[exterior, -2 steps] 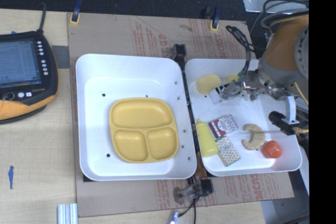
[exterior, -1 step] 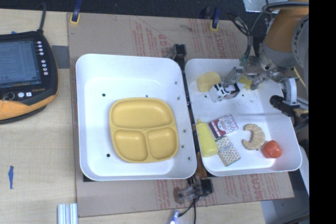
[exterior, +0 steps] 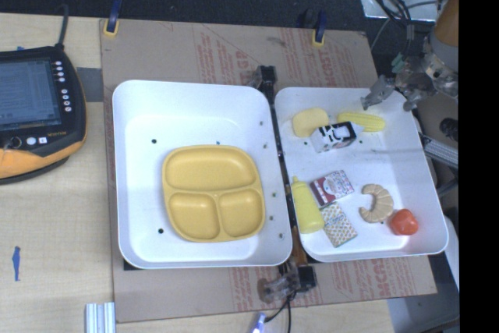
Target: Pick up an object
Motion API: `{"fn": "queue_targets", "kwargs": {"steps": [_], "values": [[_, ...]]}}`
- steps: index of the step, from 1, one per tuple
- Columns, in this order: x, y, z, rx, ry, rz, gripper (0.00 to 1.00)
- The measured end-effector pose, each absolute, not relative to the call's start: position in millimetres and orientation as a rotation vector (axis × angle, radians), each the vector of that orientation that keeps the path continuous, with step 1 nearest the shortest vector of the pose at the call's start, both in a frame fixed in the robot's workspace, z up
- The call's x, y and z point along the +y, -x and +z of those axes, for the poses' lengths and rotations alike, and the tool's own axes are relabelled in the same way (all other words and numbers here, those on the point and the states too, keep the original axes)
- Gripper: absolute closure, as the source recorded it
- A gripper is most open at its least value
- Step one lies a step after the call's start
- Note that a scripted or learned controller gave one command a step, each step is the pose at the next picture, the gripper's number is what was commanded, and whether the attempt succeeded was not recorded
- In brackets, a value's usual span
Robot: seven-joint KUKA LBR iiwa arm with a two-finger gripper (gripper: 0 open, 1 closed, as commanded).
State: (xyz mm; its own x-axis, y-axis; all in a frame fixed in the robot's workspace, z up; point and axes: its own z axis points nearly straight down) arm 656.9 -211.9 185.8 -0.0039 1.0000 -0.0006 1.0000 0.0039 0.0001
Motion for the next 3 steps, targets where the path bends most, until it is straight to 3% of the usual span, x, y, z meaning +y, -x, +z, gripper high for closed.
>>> {"fn": "queue_targets", "kwargs": {"steps": [1,2,3], "values": [[-206.1,-660.8,112.3,2.220,-2.208,0.011,0.00],[-152.9,-657.4,197.0,2.227,-2.216,0.002,0.00],[-156.9,-658.8,98.9,2.224,-2.211,-0.001,0.00]]}}
